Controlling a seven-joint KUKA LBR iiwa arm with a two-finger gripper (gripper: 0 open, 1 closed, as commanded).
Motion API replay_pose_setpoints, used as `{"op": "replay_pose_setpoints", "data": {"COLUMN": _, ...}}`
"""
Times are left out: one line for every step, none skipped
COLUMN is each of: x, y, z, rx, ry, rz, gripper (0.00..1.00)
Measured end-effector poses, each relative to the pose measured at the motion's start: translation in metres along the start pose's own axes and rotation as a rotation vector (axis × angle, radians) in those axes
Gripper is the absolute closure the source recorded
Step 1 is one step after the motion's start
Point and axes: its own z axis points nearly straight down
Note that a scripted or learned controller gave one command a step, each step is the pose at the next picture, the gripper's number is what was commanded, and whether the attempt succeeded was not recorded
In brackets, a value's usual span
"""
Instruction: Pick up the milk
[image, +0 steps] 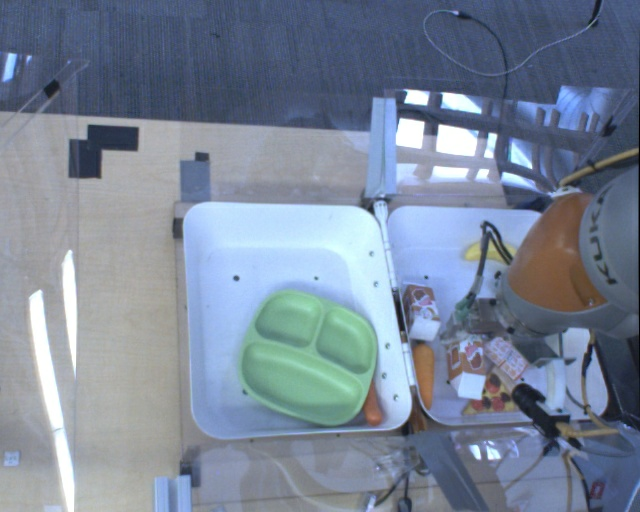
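Note:
The milk (421, 308) is a small carton, brown and white, lying in the right bin (440, 232) close to its left wall. My gripper (470, 312) hangs just to the right of the carton, under the grey wrist and the orange band (553, 262). The arm's bulk hides much of the bin's right side. From this view I cannot tell whether the gripper touches the carton.
An orange carrot (424, 372) lies just in front of the milk. Printed snack packs (481, 366) sit beside it, and a yellow piece (478, 251) lies at the back. The left bin (215, 250) holds a green divided plate (310, 355) and another carrot (372, 406).

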Motion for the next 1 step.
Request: {"op": "replay_pose_setpoints", "data": {"x": 0.0866, "y": 0.065, "z": -0.0741, "rx": 0.039, "ry": 0.005, "rz": 0.061, "gripper": 1.0}}
